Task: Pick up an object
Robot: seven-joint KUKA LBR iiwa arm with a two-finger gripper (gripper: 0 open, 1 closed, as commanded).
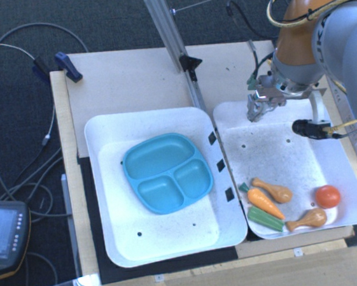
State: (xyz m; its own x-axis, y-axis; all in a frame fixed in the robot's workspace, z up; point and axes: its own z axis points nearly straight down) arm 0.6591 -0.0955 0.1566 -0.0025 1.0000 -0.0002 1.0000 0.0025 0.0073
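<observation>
Table (132, 74) of pale board carries two shallow white bins side by side. The left bin (109, 179) holds a blue divided plate (167, 171), tilted a little askew. The right bin (282, 153) has its things bunched along the near edge: a tomato (327, 196) at the right, an orange carrot (265, 203) with a green piece (265, 219) just beside it, and two tan drumstick-shaped items, one (274, 190) above the carrot and one (308, 220) near the tomato.

The arm (319, 27) hangs over the far end of the right bin, with the claw (256, 108) near the bin's far left corner, well apart from all of these things. Nothing sits in the claw; whether it is wide or narrow I cannot tell.

By my judgement the pick has not begun: no object is chosen or lifted, so the approach, the closing and the raising all remain.
</observation>
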